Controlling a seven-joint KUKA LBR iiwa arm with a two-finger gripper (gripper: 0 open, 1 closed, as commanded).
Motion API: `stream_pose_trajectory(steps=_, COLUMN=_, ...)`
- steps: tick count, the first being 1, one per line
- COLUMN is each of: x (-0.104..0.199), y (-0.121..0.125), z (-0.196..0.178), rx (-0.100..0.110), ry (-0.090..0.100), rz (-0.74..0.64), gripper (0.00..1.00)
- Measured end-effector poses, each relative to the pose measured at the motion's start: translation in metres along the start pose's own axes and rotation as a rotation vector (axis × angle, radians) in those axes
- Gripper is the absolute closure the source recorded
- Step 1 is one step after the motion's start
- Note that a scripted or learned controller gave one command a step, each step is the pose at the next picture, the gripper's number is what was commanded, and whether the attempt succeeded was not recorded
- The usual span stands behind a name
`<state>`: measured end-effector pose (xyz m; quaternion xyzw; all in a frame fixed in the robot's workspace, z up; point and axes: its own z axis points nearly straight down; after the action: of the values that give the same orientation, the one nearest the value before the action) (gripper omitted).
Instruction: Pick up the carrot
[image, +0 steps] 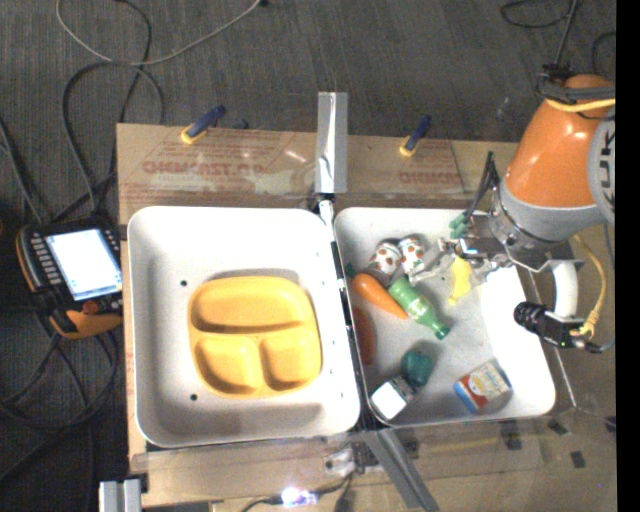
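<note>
The carrot lies in the right-hand bin, close against that bin's left wall, slanting with one end toward the wall and the other touching the green bottle. Just beyond the carrot, toward the far wall of the bin, sit two red-and-white mushroom toys, and a brownish sausage-shaped piece lies on its near side along the same wall. Farther from the carrot, toward the near rim, rest a dark green lump, a white block and a small printed carton. The gripper hangs past the green bottle from the carrot, near the mushrooms and above a yellow item — whether it is released or clenched I cannot tell from this view, and nothing can be seen caught in it. The carrot looks untouched, so the pick is yet to be made. The crowding is the main risk: the bottle presses on the carrot's one end and the bin wall hems the other, so a descent that is slightly off could land on the bottle or a mushroom instead, or nudge the carrot tighter against the wall. The carrot's smooth taper could also let it squirt out of a pinch — especially one taken near the thin end. The left-hand bin, holding a yellow divided tray, is well apart from the carrot.
</note>
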<state>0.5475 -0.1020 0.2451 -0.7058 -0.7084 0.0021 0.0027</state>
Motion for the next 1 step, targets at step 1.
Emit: stream_pose_trajectory(steps=1, x=0.0542, y=0.0251, z=-0.0561, rx=-0.001, ry=-0.001, rz=0.209, gripper=0.0)
